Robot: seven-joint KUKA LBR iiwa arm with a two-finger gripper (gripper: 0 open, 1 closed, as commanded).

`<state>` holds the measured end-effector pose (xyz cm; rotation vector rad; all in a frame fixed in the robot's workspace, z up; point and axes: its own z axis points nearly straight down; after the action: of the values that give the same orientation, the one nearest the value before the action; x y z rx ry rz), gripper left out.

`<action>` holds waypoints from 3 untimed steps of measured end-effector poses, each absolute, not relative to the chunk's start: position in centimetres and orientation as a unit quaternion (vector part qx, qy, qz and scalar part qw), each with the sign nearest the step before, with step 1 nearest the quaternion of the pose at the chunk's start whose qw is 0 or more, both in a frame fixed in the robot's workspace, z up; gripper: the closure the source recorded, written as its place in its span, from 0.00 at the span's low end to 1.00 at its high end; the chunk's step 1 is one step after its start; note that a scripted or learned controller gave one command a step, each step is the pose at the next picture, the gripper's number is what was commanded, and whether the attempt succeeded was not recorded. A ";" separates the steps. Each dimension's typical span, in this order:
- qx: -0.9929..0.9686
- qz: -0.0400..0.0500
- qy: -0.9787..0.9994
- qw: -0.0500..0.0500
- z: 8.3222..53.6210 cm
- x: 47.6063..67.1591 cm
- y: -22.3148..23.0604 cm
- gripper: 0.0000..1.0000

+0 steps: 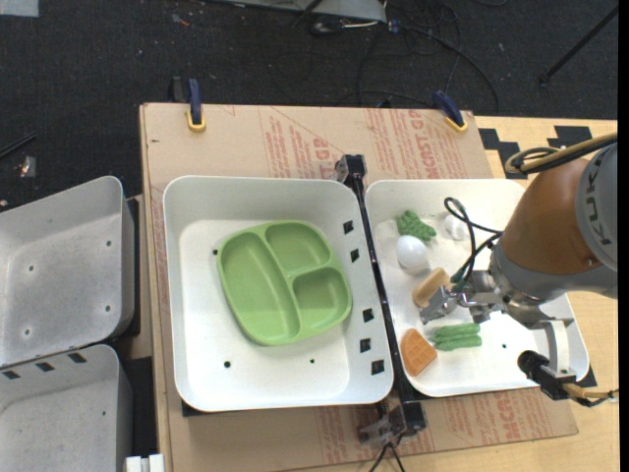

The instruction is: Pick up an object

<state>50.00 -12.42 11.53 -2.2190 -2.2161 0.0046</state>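
Observation:
My gripper (pixel 442 305) is low in the right bin (pixel 565 362), reaching in from the right under the orange wrist band. A tan bread-like piece (pixel 430 285) lies right against its upper left side; I cannot see whether it is held. A green bean pod (pixel 457 337) lies just below the gripper, and an orange cracker (pixel 419 352) sits at the bin's near left. Farther back are a white egg (pixel 411 252), a green leafy piece (pixel 415 226) and a small white item (pixel 455 230).
The left bin (pixel 187 264) holds a green divided plate (pixel 285 281). A black divider (pixel 373 283) runs between the bins. A black cable (pixel 462 214) loops over the right bin's back. White trays (pixel 59 264) lie off the bench to the left.

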 end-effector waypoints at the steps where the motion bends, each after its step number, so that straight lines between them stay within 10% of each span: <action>1: -0.708 0.001 -0.707 0.002 9.1 49.9 -12.4 0.00; 2: -0.708 0.000 -0.706 0.001 10.2 50.0 -12.4 1.00; 3: -0.706 -0.001 -0.708 -0.002 16.5 50.1 -12.6 1.00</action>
<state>50.12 -12.56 16.50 -2.2226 -2.2270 -0.0044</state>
